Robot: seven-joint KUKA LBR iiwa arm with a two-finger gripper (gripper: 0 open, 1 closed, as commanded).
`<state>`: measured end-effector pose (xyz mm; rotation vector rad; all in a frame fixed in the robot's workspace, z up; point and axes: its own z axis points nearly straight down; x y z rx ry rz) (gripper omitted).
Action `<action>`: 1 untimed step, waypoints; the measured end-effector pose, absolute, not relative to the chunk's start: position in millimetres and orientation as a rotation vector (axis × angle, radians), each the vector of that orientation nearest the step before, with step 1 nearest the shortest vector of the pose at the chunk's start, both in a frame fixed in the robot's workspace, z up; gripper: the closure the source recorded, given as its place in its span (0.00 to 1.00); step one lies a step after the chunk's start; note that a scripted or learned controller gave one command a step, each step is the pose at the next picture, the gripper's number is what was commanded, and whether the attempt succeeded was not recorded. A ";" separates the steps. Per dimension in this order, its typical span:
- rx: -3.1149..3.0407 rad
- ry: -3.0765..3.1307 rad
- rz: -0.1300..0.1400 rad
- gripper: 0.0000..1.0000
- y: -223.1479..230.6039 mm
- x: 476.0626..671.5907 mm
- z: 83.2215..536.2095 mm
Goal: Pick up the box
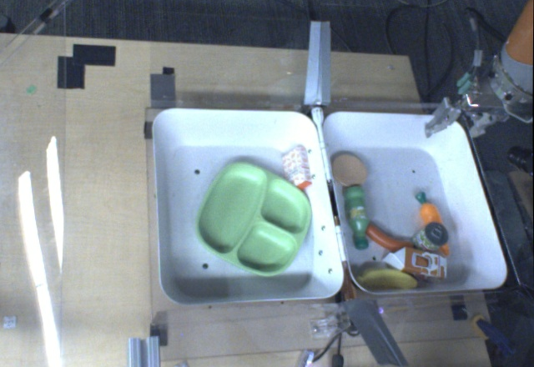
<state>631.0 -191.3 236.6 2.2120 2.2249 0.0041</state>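
The bench point(100, 215) is pale wood, set against dark carpet strewn with cables; on it sit my two white bins, the left bin point(175, 190) given over to a green divided tray point(254, 217), the right bin point(467, 190) crowded along its near wall; my gripper point(446, 117) hangs above that bin's far right corner, clear of everything, and I cannot tell how it is set; the box point(421, 262), small and orange-white, lies wedged between a banana point(385, 278) and a bottle point(432, 225), so I judge it awkward to reach.
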 end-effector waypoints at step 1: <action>2.241 2.199 0.004 0.00 -49.0 595.5 185.1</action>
